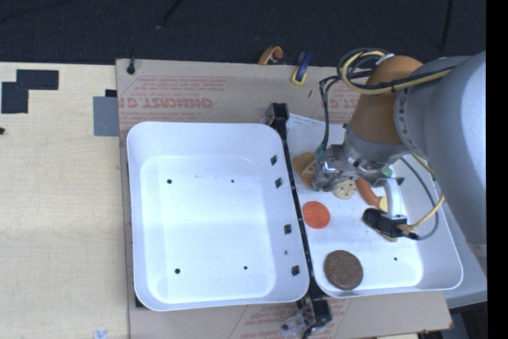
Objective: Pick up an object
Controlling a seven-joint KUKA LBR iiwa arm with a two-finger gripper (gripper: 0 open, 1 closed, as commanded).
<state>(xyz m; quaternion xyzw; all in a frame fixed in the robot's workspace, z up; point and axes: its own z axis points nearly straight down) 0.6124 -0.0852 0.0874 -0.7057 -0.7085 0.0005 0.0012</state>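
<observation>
My gripper (325, 175) is down in the right bin (429, 270), near its upper left part. A tan piece (302, 163) lies right against it on the left. A pale round cracker with holes (344, 188) lies just to its right, with an orange stick-shaped piece (366, 190) beside that. An orange-red disc (317, 214) lies a little below the gripper, apart from it. A brown round cookie (344, 269) rests near the bin's front edge. The wrist hides what is directly under the gripper.
The left bin (151, 171) stands beside the right one, and a black strip (290, 194) runs between them. Both sit on a cardboard sheet (190, 95). The arm (444, 115) covers the right bin's far right part.
</observation>
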